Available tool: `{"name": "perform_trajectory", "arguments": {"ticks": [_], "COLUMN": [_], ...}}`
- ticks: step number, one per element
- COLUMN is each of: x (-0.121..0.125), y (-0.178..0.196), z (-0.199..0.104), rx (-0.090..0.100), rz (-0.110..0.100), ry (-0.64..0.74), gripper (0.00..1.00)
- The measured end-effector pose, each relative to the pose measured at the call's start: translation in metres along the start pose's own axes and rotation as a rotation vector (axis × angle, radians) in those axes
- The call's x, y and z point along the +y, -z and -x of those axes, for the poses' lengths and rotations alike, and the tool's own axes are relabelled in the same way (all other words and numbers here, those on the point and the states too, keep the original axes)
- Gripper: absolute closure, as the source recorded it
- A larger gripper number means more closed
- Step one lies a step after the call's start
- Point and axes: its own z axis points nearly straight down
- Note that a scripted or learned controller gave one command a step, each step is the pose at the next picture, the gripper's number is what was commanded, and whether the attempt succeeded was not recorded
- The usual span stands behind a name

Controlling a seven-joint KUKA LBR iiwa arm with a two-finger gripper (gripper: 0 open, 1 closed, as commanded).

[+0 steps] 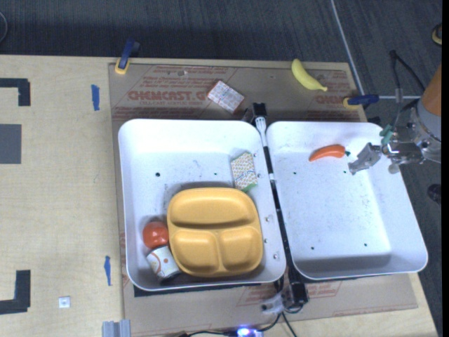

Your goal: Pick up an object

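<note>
Left white bin (133,188) — yellow compartment tray (214,230) inside; right white bin (400,230) — orange carrot-shaped toy (327,153) at rear, gripper (375,153) just right.

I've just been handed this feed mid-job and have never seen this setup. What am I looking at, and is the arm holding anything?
One camera looks down at a slant on a bench with two shallow white bins side by side. The robot arm comes in from the right; its gripper hovers over the right bin, near an orange carrot. Nothing shows between its fingers, so I would not count anything as held. The left bin holds a yellow divided tray, a red ball, a small cup and a patterned packet. Behind the bins, on the board, lie a banana and another packet.
</note>
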Motion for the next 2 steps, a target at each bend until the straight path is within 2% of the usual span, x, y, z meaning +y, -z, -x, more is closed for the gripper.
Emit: {"name": "perform_trajectory", "arguments": {"ticks": [1, 2], "x": [0.048, 0.045], "y": [-0.133, -0.134], "z": [-0.023, -0.076], "rx": [-0.001, 0.000], "rz": [0.005, 0.000], "ry": [0.001, 0.001], "gripper": [0.00, 0.00]}}
